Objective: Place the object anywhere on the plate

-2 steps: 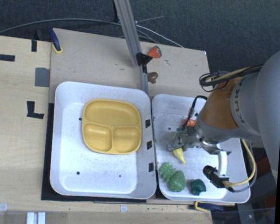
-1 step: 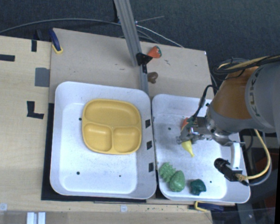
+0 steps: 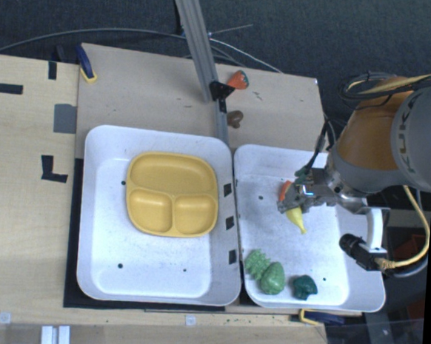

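Down over the right bin (image 3: 355, 290) hangs the claw (image 3: 293, 203), reached in from the right on the grey arm (image 3: 385, 144) with its orange band. It sits low above the bin floor, towards the far left part of that bin, and a yellow cone-shaped object (image 3: 298, 220) juts out just beneath it on the near side, with a small orange-red piece (image 3: 284, 188) showing at its left edge. Whether the claw is spread or closed I cannot tell, since the wrist hides that part, so I will not say the yellow object is held; it is touching or just under the tip, and it may simply lie on the bin floor.

My judgement is that the arm is at the picking stage, lowered here because the object to be moved lies in this bin. Near the front edge of the same bin rest two green lumpy toys (image 3: 265, 272) side by side and a darker teal one (image 3: 304, 286) to their right, well apart from the claw.

In the left bin (image 3: 93, 217) lies the yellow plate (image 3: 173, 194), three-sectioned and nothing on it, towards the far side. Both bins rest on the surface (image 3: 21, 189). The placing is not yet done; the carry would have to cross the shared bin walls leftwards.
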Robot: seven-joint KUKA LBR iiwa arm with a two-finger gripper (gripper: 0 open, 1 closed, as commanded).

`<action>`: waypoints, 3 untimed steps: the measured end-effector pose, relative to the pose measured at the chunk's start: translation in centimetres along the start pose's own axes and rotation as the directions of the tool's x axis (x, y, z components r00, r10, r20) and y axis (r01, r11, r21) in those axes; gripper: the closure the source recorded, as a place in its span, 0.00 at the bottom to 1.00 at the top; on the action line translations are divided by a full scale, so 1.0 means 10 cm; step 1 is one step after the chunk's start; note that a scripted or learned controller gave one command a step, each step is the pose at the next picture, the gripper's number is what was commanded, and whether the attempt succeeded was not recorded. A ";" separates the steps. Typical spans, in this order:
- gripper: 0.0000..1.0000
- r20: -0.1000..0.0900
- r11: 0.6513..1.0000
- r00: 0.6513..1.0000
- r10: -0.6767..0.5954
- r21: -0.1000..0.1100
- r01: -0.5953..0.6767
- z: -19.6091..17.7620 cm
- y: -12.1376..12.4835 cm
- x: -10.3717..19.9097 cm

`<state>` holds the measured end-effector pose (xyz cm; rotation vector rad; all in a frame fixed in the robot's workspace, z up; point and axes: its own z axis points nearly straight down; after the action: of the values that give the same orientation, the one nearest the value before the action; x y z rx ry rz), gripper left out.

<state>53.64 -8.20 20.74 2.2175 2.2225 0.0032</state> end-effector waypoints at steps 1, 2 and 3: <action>1.00 0.000 1.000 1.000 0.001 0.002 -0.001 -0.19 0.01 0.00; 1.00 -0.002 1.000 1.000 -0.004 0.005 0.004 -0.22 -0.06 0.44; 1.00 -0.002 1.000 1.000 -0.004 0.006 0.004 -0.24 -0.21 0.87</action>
<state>51.47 0.53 23.17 2.2171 2.2311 -0.0021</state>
